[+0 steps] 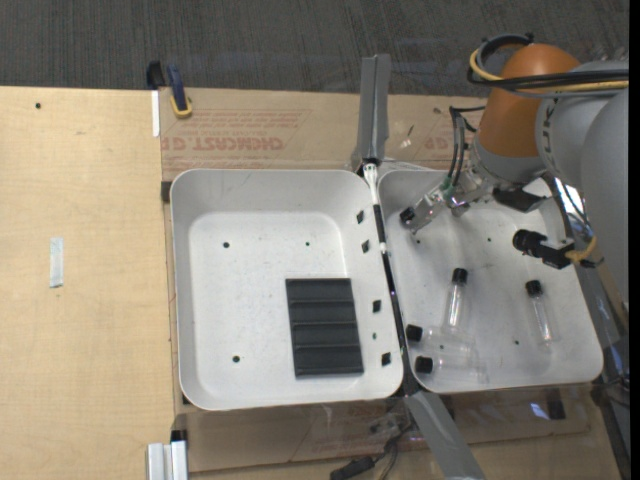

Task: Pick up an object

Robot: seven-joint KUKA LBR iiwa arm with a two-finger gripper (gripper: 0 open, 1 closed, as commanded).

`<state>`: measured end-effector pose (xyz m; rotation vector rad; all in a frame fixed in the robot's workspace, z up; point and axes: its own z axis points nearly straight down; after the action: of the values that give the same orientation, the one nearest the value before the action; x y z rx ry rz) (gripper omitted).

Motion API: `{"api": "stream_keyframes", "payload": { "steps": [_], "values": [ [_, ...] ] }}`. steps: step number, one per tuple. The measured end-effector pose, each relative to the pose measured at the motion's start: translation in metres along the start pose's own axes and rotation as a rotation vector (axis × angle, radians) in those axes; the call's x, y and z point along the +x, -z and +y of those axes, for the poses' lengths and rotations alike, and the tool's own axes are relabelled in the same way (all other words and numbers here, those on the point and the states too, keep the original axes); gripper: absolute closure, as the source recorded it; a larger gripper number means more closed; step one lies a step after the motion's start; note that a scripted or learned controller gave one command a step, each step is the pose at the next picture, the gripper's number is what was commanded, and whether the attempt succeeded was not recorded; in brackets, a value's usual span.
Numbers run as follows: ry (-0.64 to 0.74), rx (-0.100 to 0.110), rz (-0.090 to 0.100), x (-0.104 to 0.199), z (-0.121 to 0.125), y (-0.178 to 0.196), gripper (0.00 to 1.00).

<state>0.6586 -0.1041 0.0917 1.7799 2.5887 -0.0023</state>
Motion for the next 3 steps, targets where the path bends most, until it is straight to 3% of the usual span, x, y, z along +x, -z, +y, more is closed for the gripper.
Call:
{"api": "stream_keyframes", "payload": {
  "steps": [3],
  "values": [
    [0.027, 0.000, 0.000, 0.0018, 0.0004, -0.0004, 0.00]
  ]
}}
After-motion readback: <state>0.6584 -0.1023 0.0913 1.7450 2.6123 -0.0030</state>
